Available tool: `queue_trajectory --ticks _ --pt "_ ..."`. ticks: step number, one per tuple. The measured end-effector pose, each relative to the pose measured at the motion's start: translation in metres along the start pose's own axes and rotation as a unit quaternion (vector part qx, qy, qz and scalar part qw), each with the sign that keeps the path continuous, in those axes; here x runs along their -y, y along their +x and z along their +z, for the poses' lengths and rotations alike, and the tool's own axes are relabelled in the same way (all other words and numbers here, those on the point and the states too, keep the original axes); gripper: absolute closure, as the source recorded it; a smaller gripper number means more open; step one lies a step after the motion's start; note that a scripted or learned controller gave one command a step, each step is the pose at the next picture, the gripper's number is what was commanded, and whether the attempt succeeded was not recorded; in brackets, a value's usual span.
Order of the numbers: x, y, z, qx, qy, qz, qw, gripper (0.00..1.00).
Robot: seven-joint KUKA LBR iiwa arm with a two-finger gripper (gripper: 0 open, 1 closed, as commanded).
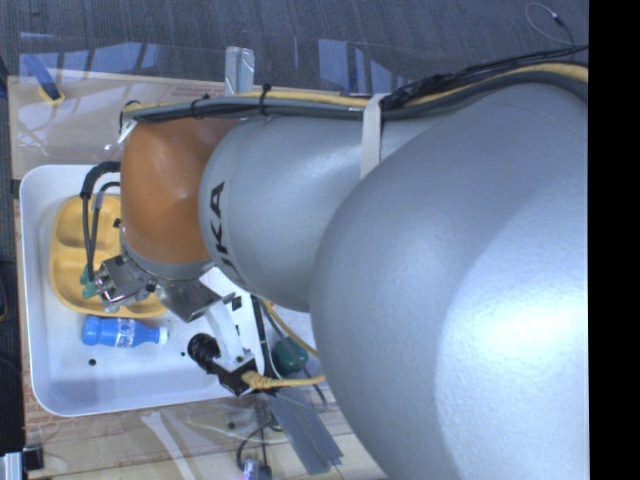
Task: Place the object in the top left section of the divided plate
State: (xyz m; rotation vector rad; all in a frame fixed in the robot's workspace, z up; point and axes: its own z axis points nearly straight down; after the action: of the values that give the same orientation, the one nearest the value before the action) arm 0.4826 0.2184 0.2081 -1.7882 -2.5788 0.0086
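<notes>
The big grey arm [430, 258] with its orange band [165, 193] fills most of the picture and hides a lot of the white bin [40, 268] at the left, with black and yellow cables [300, 103] running along the arm's top. The yellow divided plate [70, 263] peeks out at the left of the bin, partly under the wrist, and the gripper's state I cannot tell. A small blue bottle [122, 334] with a white label lies on its side in the bin, just below the plate, at the lower left of the frame

Divided plate [72, 258] mostly behind arm [400, 268]
</notes>
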Motion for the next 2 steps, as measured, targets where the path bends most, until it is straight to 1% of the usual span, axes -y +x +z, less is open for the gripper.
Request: queue_trajectory --ticks 1,2 --pt "0.002 -0.015 -0.021 0.0 -0.003 -0.037 0.9993 1.0" --pt "-0.023 -0.032 -0.018 0.001 -0.003 -0.072 0.9974 1.0"
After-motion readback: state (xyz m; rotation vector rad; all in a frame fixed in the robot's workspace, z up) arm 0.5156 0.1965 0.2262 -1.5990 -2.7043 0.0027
